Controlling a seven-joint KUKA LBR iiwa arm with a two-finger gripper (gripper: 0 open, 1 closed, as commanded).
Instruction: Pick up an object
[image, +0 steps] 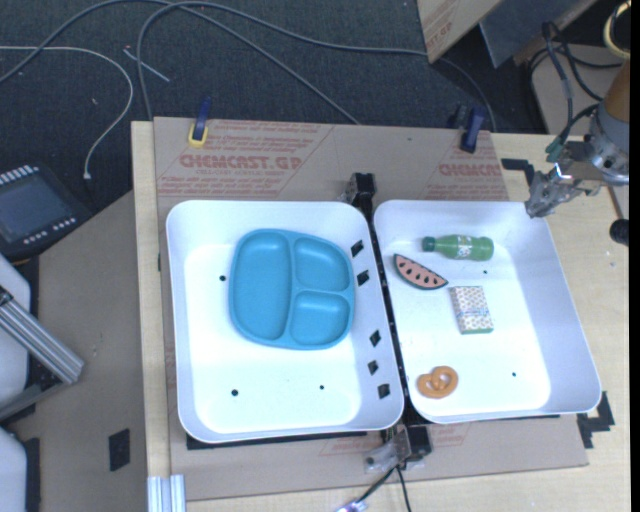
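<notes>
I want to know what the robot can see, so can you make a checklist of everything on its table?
Surface: bench board bearing two white bins; left bin, right bin.
Job's things: green bottle, watermelon slice, small patterned box and pretzel, lying apart in the right bin.
Clutter: blue divided plate in the left bin.
Grippers: gripper above the right bin's far right corner, holding nothing.
Cables: white cables on the dark floor behind.
Surroundings: blue clamps on the board's far edge, cardboard box.
</notes>
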